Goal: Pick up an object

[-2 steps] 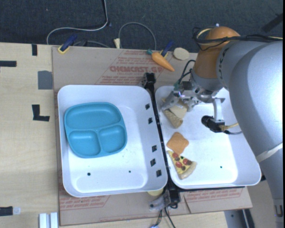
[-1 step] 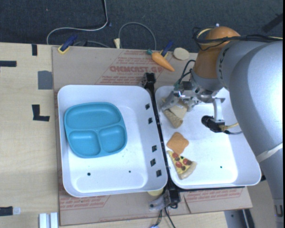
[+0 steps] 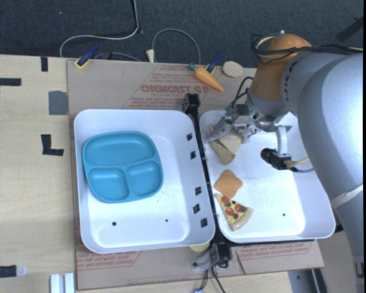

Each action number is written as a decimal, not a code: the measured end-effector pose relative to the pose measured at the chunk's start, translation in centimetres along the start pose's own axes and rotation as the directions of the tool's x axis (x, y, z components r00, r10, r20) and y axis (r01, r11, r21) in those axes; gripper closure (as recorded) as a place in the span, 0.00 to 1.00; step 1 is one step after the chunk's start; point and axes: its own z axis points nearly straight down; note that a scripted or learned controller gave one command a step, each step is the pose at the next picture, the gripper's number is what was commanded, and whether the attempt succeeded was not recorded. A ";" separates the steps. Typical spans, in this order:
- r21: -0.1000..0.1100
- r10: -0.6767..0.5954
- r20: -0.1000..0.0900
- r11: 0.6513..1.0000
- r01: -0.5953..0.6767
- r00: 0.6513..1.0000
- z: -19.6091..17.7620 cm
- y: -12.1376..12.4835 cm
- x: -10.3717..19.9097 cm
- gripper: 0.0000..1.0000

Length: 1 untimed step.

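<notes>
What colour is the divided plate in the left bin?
Light blue; the divided plate shows clearly in the camera view.

bins (image 3: 171,221): white plastic, smooth, faint sheen
divided plate (image 3: 122,166): blue plastic, smooth, matt
arm shell (image 3: 332,121): grey, smooth, satin gloss
band (image 3: 274,72): orange, glossy
bench (image 3: 24,182): pale wood grain, matt
board (image 3: 165,89): brown printed cardboard, matt
backdrop, 12 o'clock (image 3: 201,8): dark cloth, rough weave

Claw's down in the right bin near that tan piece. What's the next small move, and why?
Probably close the claw and lift a little to test the grip. It sits low in the right bin, right over the tan block, which looks to be at its tips; the pizza slice lies apart, nearer the front.
</notes>
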 end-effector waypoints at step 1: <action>0.002 -0.001 0.002 1.000 0.001 1.000 -1.0 0.0 0.0 1.00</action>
